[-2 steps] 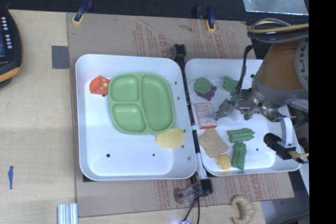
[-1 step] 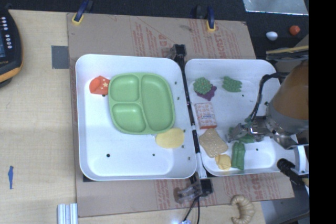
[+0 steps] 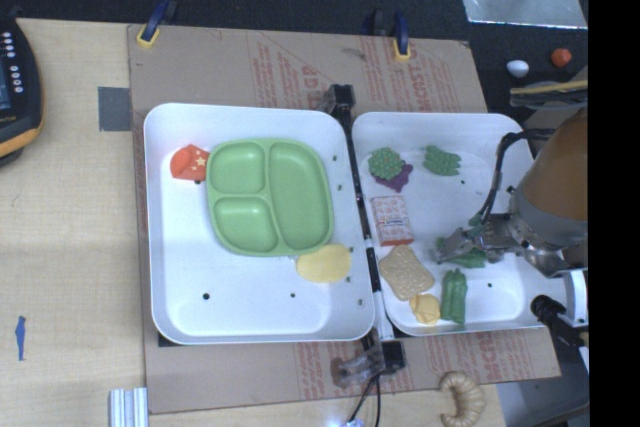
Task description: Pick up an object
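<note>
**Claw low in right bin, beside green toy pieces**

Nearest the camera: a tan curled piece (image 3: 462, 397) lies on the tabletop (image 3: 70, 245) just outside the right bin (image 3: 500, 323), by its front edge.

Right bin, front: a green pepper-like toy (image 3: 454, 296) stands next to a small yellow piece (image 3: 425, 308), which touches a tan cracker-like slab (image 3: 405, 271). Just behind, the claw (image 3: 455, 244) sits low over the bin floor, reaching in from the right; a small green item (image 3: 468, 258) lies right at its tips. Cannot tell whether the tips are apart or closed, nor whether they grip anything.

Mid bin: a red-and-white packet (image 3: 391, 219) near the divider. Back of bin: a purple-and-green grape bunch (image 3: 389, 166) and a green leafy piece (image 3: 441, 160).

Left bin (image 3: 180, 315): a yellow lemon-like piece (image 3: 324, 264) touches the front corner of a green divided plate (image 3: 270, 196); a red toy with a yellow star (image 3: 189, 162) rests at the plate's far left side.
</note>
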Controlling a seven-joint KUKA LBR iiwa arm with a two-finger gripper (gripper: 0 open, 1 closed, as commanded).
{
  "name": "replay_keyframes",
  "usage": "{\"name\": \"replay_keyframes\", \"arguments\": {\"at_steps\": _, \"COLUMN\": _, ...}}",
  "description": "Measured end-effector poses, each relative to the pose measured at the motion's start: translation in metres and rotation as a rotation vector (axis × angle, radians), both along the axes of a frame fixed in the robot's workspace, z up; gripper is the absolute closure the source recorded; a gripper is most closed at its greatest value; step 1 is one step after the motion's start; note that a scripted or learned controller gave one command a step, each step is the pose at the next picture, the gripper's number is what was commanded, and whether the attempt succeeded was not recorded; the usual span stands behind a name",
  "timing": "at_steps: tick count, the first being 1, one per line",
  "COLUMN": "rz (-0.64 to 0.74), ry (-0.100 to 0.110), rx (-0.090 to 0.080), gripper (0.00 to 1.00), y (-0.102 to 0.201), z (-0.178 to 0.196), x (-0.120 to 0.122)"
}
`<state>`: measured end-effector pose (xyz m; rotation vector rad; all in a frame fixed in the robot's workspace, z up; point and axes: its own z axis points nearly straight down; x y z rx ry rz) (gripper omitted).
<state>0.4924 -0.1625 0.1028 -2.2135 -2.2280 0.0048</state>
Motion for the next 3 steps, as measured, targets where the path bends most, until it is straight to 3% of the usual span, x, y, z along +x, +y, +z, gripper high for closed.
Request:
{"name": "replay_keyframes", "arguments": {"at_steps": 1, "rz": 0.003, "ry": -0.011, "rx": 0.001, "gripper": 1.00, "y": 0.039, "z": 0.052, "x": 0.083}}
{"name": "replay_keyframes", "arguments": {"at_steps": 2, "rz": 0.005, "ry": -0.011, "rx": 0.004, "gripper": 1.00, "y": 0.108, "z": 0.093, "x": 0.156}}
{"name": "replay_keyframes", "arguments": {"at_steps": 3, "rz": -0.001, "ry": 0.001, "rx": 0.001, "gripper": 0.00, "y": 0.103, "z": 0.089, "x": 0.152}}
